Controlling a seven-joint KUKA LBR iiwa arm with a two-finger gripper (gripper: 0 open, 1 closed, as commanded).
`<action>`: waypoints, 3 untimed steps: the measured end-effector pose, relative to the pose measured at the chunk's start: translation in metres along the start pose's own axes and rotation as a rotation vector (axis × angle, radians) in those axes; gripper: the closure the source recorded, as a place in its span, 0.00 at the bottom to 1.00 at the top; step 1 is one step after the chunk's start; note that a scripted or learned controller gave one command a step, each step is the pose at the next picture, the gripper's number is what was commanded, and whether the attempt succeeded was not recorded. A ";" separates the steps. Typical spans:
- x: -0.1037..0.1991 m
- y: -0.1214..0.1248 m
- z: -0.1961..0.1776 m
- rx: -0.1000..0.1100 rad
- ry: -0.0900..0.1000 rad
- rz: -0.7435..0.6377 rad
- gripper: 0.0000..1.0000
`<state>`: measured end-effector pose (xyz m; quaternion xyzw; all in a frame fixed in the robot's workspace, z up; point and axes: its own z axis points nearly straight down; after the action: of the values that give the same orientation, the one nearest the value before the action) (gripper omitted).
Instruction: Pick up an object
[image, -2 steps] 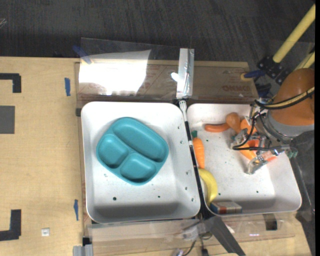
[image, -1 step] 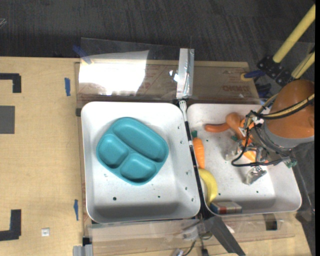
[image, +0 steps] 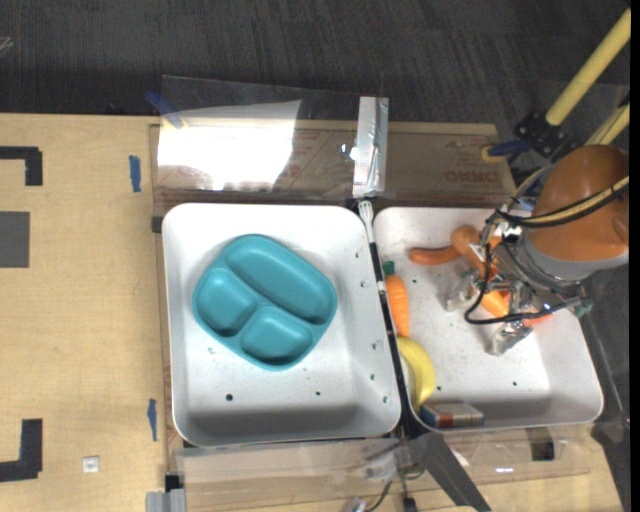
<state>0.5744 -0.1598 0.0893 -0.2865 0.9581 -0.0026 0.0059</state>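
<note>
From the camera above the bench, the arm reached in from the right, its orange band bulging over the far side of the right bin. The gripper hung low over that bin's middle, its metal parts tangled with cables, so whether its fingers were apart or together could not be told. A small orange shape sat right among the finger parts, too blurred to name or to say whether it was gripped.

An orange sausage-like object lay near the bin's far wall, its right end hidden behind the gripper. A carrot lay along the left wall, with a banana just below it, curving against the same wall. A small flat item with a red edge lay in the near corner, hard to make out.

The left bin held a teal divided plate with three compartments.
</note>
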 end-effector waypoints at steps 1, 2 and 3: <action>-0.006 -0.002 0.000 0.002 -0.003 -0.211 0.00; 0.054 -0.026 0.000 -0.002 0.002 -0.592 0.00; -0.013 -0.033 0.001 -0.003 -0.002 -0.500 0.00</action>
<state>0.6032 -0.1802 0.0886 -0.5148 0.8573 -0.0021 0.0056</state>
